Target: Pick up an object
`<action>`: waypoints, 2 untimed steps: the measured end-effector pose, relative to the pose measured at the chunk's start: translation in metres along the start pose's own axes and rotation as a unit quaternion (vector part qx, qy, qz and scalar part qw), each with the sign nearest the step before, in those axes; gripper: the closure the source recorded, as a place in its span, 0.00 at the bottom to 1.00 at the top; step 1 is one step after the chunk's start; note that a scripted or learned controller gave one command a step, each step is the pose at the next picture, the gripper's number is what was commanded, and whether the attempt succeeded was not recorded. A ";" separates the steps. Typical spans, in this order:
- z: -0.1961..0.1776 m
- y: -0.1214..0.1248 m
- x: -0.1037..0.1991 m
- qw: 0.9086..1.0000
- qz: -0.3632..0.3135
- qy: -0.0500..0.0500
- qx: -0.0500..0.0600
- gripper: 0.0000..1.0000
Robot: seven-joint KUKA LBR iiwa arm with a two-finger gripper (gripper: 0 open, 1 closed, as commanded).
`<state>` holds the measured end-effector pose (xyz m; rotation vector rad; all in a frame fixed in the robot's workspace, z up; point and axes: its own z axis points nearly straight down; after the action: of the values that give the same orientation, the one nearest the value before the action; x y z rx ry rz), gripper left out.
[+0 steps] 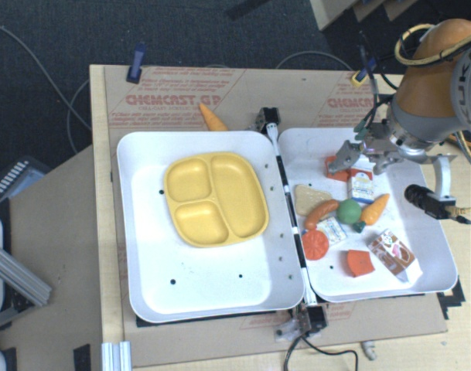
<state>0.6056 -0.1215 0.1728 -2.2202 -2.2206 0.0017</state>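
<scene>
My gripper (363, 159) hangs over the back of the right bin (444, 273), reaching in from the right, with its two fingers spread open. Just below them lie a small red piece (337, 175) and a little white carton (363, 185); neither sits between the fingers. Nearer the front of that bin are an orange carrot (375, 207), a green ball (349, 211), an orange-red sausage (322, 211), a tan bread slice (305, 197), a round red tomato slice (315, 244), a red block (360, 263) and a brown-and-white carton (393, 253).
The left bin (142, 284) holds a yellow divided plate (216, 198). An orange carrot-like toy (213, 118) lies on the board behind the left bin. A black clamp (267, 118) sits where the bins meet at the back.
</scene>
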 end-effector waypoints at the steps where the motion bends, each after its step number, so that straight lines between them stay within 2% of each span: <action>1: 0.089 0.055 -0.007 1.000 0.000 0.000 0.000 0.00; 2: 0.077 0.056 -0.007 1.000 -0.001 -0.001 -0.003 1.00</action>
<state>0.6617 -0.1284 0.0956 -2.2232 -2.2259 -0.0036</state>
